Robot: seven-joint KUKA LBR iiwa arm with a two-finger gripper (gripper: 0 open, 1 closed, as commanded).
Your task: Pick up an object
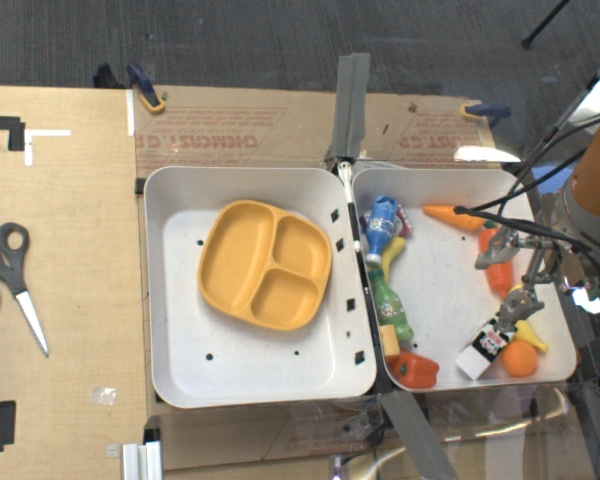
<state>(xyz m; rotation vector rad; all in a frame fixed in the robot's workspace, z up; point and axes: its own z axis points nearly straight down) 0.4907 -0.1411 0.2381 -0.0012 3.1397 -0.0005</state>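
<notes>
while the arm (590, 183) reaches in from the right over the right bin (435, 278), the tool (525, 278) hangs low at that bin's right side w/ its fingers (521, 299) spread apart, nothing seen between them. fingertips sit just above a small yellow toy (530, 334) and near a white box w/ black label (485, 349), which lies tilted at the bin's lower right. an orange ball (520, 360) lies just beside the box, close to the bin's right corner. an orange-red item (498, 272) is partly hidden behind the tool, can't tell what it is.

rest of the right bin: toy carrot (452, 216) at the top, pointing left; blue bottle (380, 225) along the left wall w/ a yellow piece (394, 252) touching it; green bottle (390, 306) below that, also along the left wall; a small yellow block (389, 342) and red pepper toy (415, 370) at the lower left corner, touching each other.

left bin (170, 298) holds a yellow divided plate (265, 265), 3 compartments, tilted a bit, roughly centre.

on the table (60, 218), well apart from the bins at far left, lie grey-handled scissors (17, 283). cardboard (240, 138) sits under the bins, clamped w/ blue clamps (147, 86) at the top edge.
</notes>
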